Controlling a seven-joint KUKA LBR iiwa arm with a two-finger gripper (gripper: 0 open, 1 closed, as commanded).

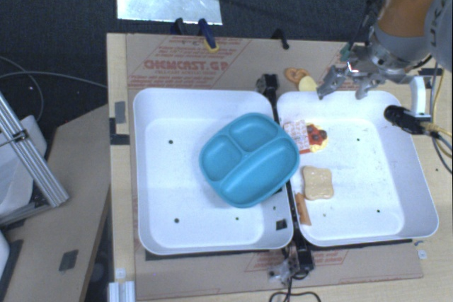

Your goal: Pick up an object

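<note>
Fingers hang spread and empty above the right white bin's far rim; square toast slice lies flat inside, so closing fingers may skid off it.

My gripper hangs at upper right; a blue divided plate lies mid-frame, toast just right of it.

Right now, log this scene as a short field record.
left bin: holds blue divided plate, which overhangs the divider
right bin: toast slice, red and yellow item
behind bins: two small yellowish items on the board
gripper: above right bin's far edge, fingers open, holding nothing
</note>
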